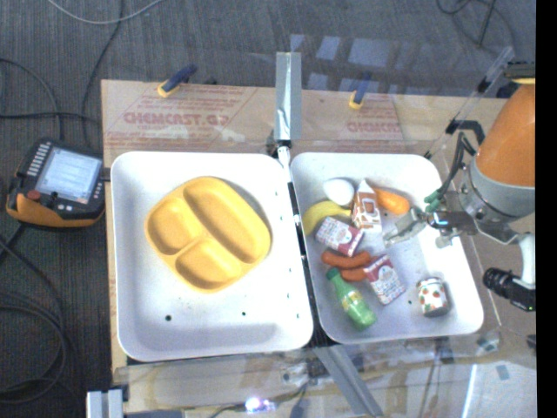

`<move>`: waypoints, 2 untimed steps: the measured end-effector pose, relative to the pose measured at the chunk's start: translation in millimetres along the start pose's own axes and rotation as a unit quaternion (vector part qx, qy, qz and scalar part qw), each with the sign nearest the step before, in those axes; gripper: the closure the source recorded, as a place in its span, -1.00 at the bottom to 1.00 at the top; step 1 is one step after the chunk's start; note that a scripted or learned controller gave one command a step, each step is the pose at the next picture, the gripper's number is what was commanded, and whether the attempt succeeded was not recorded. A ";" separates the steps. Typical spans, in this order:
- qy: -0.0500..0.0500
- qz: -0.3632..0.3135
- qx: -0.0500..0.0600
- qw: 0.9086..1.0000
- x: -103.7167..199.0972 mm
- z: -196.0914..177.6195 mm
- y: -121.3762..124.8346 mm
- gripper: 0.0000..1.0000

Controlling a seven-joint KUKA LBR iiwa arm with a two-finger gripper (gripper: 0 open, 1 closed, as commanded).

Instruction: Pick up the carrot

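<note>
The carrot (392,202) is a short orange piece lying in the right bin (457,319), near its far wall and just right of a small red-and-white carton (366,209). My gripper (407,228) hangs over the right bin, just in front of and slightly right of the carrot, its tip close to the carrot's near side. Nothing shows in its grasp. The grey arm with its orange band (513,142) comes in from the right edge.
The right bin also holds a white egg (339,190), a banana (317,215), a small packet (338,233), two sausages (347,259), a green bottle (352,301), a strawberry carton (384,280) and a small can (432,295). A yellow divided plate (207,232) lies in the left bin (130,320).
</note>
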State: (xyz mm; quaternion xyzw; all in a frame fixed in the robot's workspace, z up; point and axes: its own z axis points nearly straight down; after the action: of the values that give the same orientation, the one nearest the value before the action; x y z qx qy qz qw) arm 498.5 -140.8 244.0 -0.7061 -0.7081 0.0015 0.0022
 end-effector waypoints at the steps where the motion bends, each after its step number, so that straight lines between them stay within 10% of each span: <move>1: -0.001 0.026 -0.001 1.000 -55.7 -18.9 55.6 -1.00; 2: -0.001 -0.022 0.000 1.000 -55.6 89.5 142.8 -1.00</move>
State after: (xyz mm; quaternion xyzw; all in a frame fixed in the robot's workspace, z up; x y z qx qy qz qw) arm 641.0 -195.9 153.8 -0.6906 -0.7232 0.0024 0.0014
